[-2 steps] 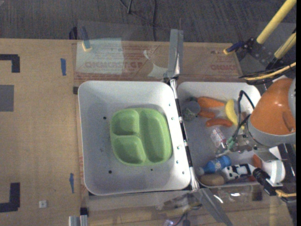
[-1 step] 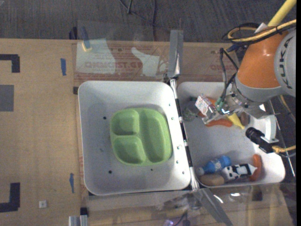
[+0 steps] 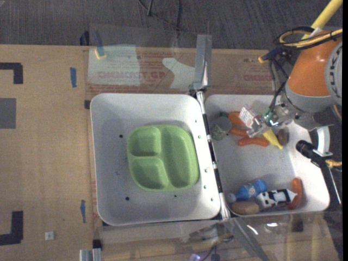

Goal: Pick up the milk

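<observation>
Brown worktop carries two white bins. Your milk (image 3: 273, 198), a small cow-patterned carton, lies at the right bin's (image 3: 311, 178) near edge; light, stiff, smooth, so grip its flat sides. I cannot tell the jaws' state.

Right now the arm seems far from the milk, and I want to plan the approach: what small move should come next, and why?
Probably travel toward the near edge of the right bin. The gripper sits over the carrots near the far side, while the milk, black and white, lies by the near wall between a blue bottle and an orange piece.
</observation>
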You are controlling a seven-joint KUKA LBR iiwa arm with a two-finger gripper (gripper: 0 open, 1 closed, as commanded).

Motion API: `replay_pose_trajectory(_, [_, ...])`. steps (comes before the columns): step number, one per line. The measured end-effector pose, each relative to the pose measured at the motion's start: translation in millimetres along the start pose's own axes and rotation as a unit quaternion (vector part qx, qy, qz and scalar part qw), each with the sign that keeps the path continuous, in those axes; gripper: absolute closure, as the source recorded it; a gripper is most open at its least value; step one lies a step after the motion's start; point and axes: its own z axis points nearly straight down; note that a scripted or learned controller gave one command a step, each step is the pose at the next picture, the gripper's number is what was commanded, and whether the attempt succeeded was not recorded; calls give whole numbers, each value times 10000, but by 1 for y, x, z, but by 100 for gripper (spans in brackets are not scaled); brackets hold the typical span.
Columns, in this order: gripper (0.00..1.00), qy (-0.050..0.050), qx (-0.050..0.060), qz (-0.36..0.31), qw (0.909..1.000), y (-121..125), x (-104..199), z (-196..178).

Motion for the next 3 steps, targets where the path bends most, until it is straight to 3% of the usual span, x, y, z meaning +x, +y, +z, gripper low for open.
replay_pose_trajectory(1, [100, -10, -11, -967, 9953, -12, -76, -37])
replay_pose_trajectory(2, [100, -36, -31, -975, 9952, -11, -76, -48])
replay_pose_trajectory(3, [100, -8, -10, -929, 9957, -11, -86, -89])
